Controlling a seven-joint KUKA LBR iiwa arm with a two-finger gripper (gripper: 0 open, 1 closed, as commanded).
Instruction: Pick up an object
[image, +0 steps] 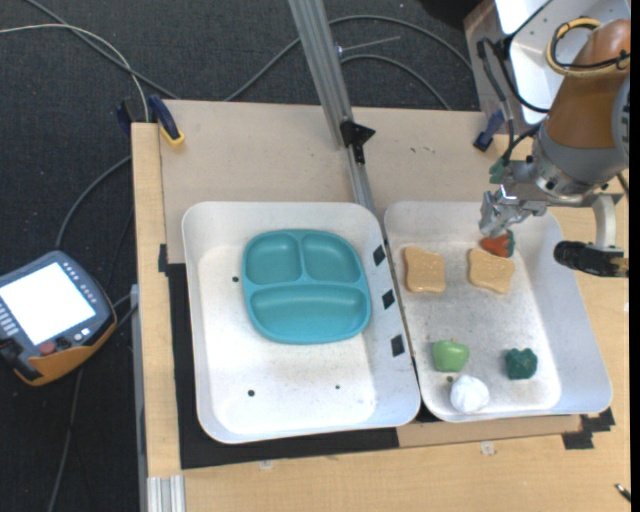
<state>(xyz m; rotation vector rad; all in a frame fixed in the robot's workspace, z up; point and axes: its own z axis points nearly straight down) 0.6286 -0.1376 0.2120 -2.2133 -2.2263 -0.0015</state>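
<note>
My gripper (497, 230) hangs over the far part of the right bin (575, 330). A small red object (496, 245) sits right at its tip, partly covered by it; whether it is gripped is unclear. Just in front of the red object lies a tan bread slice (491, 271), and a second bread slice (424, 270) lies to its left. Near the bin's front are a green pepper-like piece (450, 354), a white round object (468, 394) and a dark green piece (519, 363).
The left bin (215, 380) holds a teal divided plate (304, 284). A metal post (335, 90) rises behind the bins' shared edge. A tablet-like pendant (50, 312) lies on the floor at the left.
</note>
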